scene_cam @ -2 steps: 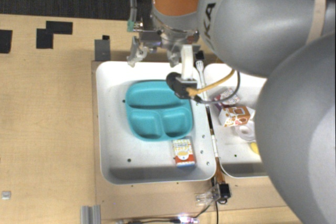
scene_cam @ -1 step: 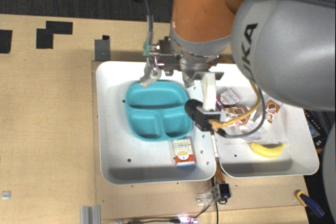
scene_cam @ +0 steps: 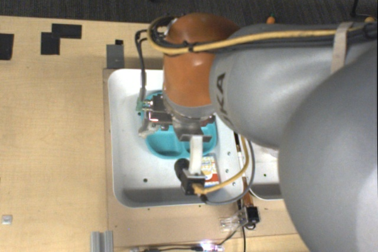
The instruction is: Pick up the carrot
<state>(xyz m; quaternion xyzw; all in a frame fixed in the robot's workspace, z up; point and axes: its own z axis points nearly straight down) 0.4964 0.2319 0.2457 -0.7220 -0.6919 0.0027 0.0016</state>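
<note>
Two white bins sat on the bench (scene_cam: 53, 127), and the left bin (scene_cam: 121, 144) was the one in play. Toward its middle lay a teal dish (scene_cam: 162, 141). Over the dish's twelve-to-two o'clock side hung the gripper (scene_cam: 177, 127), masked from above by the orange band (scene_cam: 188, 62) of the wrist, so I could not tell whether it was wide or closed.

At the dish's four o'clock, touching or just beside its rim, showed a small orange-and-white patch (scene_cam: 208, 169), too much covered by the robot to name. It might have been the carrot, though that was only a guess. The carrot's place could therefore not be fixed. The likeliest reading put it near the gripper, at its five o'clock, or else hidden under the wrist itself. Its long axis could not be read.

From three o'clock onward the grey arm (scene_cam: 295, 109) covered everything, with a sliver of the right bin (scene_cam: 267, 189) below it. In my judgement, any descent depended on settling that bearing first.
</note>
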